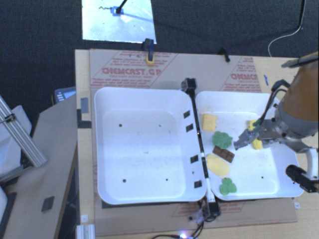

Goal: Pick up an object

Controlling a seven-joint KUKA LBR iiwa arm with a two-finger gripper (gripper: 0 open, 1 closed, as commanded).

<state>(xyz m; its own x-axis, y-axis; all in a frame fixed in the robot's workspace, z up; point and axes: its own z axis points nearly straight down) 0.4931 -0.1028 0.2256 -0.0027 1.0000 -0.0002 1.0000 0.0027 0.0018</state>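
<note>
The right bin [269, 183] holds several small objects. A pale yellow block [210, 122] lies near its left wall. Below it come a green lumpy piece [222, 139], a brown bar [224, 154], a yellow oval piece [218, 166] and a second green piece [228, 186]. My gripper [243, 142] hangs low over the middle of this bin, just right of the upper green piece and the brown bar. A small bright yellow object [257, 144] shows right against the gripper body, partly hidden by it.
The left bin [107, 183] lies beside the right one, with a black-clipped divider [195, 133] between them. The grey and orange arm [301, 103] covers the right bin's far right side. A black cable [271, 101] runs along the arm.
</note>
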